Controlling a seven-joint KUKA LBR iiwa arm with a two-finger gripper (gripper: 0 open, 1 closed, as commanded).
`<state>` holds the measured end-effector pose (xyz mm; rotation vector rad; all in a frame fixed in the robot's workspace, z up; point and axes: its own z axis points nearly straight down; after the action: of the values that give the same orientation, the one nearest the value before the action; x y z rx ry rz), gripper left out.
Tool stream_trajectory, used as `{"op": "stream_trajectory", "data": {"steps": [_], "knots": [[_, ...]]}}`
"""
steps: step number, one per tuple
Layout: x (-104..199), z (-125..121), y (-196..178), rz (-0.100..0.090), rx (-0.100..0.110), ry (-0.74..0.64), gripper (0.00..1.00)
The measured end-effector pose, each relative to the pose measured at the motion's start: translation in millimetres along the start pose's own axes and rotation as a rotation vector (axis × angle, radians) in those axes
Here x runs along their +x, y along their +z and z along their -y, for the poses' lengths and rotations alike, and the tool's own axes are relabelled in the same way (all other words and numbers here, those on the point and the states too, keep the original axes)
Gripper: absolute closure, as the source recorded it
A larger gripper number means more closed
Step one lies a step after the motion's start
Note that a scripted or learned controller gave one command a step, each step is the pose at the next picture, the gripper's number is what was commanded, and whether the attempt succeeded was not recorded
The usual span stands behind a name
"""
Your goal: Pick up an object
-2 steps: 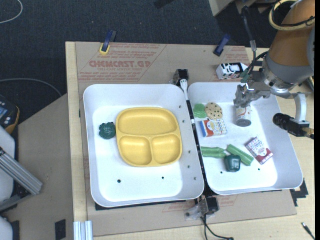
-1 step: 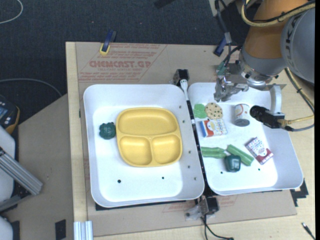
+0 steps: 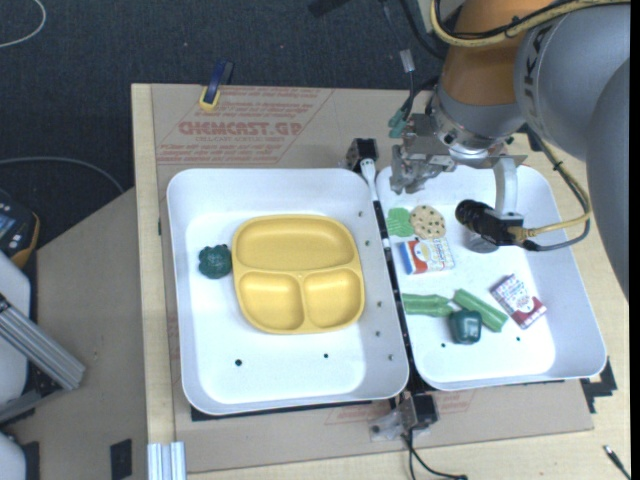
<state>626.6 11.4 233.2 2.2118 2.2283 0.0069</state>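
Over the right bin (image 3: 575,308), near its far left corner, the gripper (image 3: 408,176) hangs just above the bin floor, its fingers pointing down; whether they are spread or closed cannot be told from this angle, and nothing shows between them. Just in front of it lie a green disc (image 3: 399,222) and a cookie (image 3: 428,220), touching each other, with a red-and-white packet (image 3: 423,257) nearer the camera. Further forward are 2 green pods (image 3: 430,306) (image 3: 481,309), a dark green block (image 3: 465,327) and a small red packet (image 3: 517,299). The left bin (image 3: 190,298) holds a yellow tray (image 3: 297,272) and a green lump (image 3: 214,261). My reading: nothing is picked yet; the descent onto the disc or cookie, the grasp and the lift all remain
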Motion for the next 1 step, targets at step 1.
{"op": "stream_trajectory", "data": {"steps": [1], "knots": [[33.6, -2.8, 17.1, 0.001, 0.007, 0.003, 1.00]]}}
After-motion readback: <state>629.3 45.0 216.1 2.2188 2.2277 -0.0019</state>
